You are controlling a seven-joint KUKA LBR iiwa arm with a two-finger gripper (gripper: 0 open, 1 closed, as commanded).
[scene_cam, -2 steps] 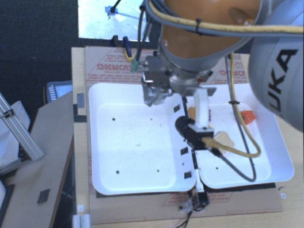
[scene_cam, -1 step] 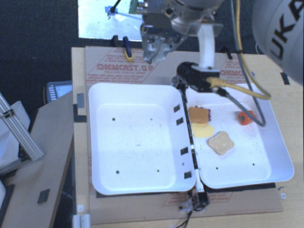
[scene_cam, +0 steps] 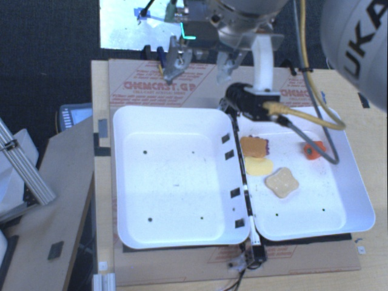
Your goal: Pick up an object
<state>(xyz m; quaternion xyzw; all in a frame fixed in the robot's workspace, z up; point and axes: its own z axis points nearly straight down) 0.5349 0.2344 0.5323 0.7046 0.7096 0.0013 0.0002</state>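
My gripper [scene_cam: 200, 62] hangs high over the back edge of the bench, above the cardboard behind the two bins. Its two fingers [scene_cam: 176, 59] stand wide apart, open, with nothing between them. The right bin [scene_cam: 354, 202] holds several small objects: a brown square piece [scene_cam: 254, 146] near the divider, a flat yellow piece [scene_cam: 260, 167] just in front of it, a beige rounded piece [scene_cam: 282, 183] nearer the front, and a small orange-red object [scene_cam: 313, 151] further right. All lie well below and in front of the gripper.
The left bin [scene_cam: 130, 223] sits beside the right one, joined by a black clip strip [scene_cam: 236, 174]. A black fitting [scene_cam: 248, 102] with yellow and grey cables [scene_cam: 309, 123] reaches over the right bin's back. Cardboard underlies both bins.
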